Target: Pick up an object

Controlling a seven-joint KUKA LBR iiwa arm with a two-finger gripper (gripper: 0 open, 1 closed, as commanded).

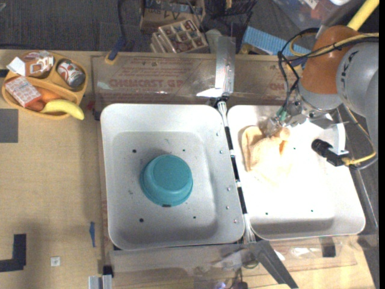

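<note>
The arm [337, 65] reaches in from the right and the tool [283, 120] sits low over the right bin [313, 209], right at the upper edge of a pale cloth [261, 149] that lies crumpled in that bin's upper left part; whether its fingers are wide or narrow, I cannot tell, they blur into the fabric. Here is the risk: the cloth is soft and bunched, so a pinch at the very edge may catch just 1 thin fold and slip off as the arm lifts, or drag the cloth along the bin floor instead of raising it. It also lies close to the divider between the 2 bins, so a trailing corner could snag there. The left bin [120, 137] holds a teal bowl [167, 179], upside down, well apart from the action. The bins are smooth, white and shallow. On the wooden tabletop [48, 191], a yellow tray of toy food [42, 86] rests far left; boxes and cables crowd the back.
</note>
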